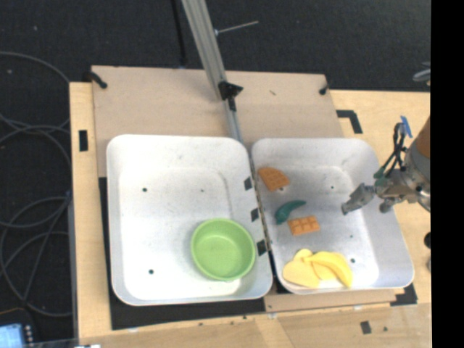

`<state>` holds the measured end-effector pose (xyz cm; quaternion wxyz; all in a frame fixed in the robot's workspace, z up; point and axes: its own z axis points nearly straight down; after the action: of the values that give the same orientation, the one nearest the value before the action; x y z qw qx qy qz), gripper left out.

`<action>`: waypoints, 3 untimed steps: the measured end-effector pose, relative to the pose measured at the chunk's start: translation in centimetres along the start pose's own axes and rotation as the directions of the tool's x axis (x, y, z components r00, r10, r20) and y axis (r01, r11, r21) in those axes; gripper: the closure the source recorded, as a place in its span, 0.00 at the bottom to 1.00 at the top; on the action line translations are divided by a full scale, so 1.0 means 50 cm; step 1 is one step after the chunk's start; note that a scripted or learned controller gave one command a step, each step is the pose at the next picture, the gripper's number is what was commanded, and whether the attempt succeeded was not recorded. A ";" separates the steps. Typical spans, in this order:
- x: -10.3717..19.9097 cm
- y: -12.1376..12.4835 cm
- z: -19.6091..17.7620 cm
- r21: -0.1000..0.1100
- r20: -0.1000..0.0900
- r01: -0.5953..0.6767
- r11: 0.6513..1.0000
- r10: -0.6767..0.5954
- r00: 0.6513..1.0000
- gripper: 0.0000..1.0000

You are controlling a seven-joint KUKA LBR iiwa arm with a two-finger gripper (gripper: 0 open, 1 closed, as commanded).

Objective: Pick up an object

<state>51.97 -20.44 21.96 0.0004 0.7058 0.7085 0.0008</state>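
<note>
Currently no object is seen between the fingers of the hand, which hangs over the right bin; whether it is wide or narrow cannot be told. Nearest lie an orange block and a teal piece, bananas below them. A green bowl sits in the far bin.

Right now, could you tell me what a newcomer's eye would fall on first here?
The bright green bowl stands out in the left bin, near its front right corner. In the right bin, yellow bananas lie at the front, with the gripper hovering at the right side.
</note>
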 end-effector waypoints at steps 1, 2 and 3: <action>0.000 0.000 0.000 0.000 0.000 -0.001 1.000 0.001 1.000 0.00; -0.019 -0.009 0.094 0.005 0.002 -0.005 1.000 0.005 1.000 0.00; -0.036 -0.019 0.187 0.005 0.002 -0.005 1.000 0.005 1.000 0.00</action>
<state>51.02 -22.26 12.62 -0.0008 0.7076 0.7066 -0.0018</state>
